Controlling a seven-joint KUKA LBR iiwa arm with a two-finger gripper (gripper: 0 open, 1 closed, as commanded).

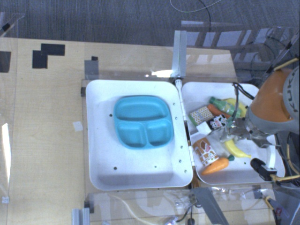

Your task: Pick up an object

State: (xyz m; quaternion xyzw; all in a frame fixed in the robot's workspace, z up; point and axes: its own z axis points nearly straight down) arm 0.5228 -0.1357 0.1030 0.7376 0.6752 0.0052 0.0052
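The arm, with its orange band [274, 97], reaches into the right bin [243, 175], and the tool [228, 131] hangs low over the clutter there; whether it is released or clenched cannot be told. Just beside it lie a banana [236, 149], a carrot [215, 166], a brown packet [204, 150], a green bottle [223, 104] and a small checkered box [200, 113]. The left bin [101, 172] on the table [42, 135] holds a blue divided tray [142, 121].

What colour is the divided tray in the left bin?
Light blue; the divided tray shows plainly in the camera view, lying in the left bin.
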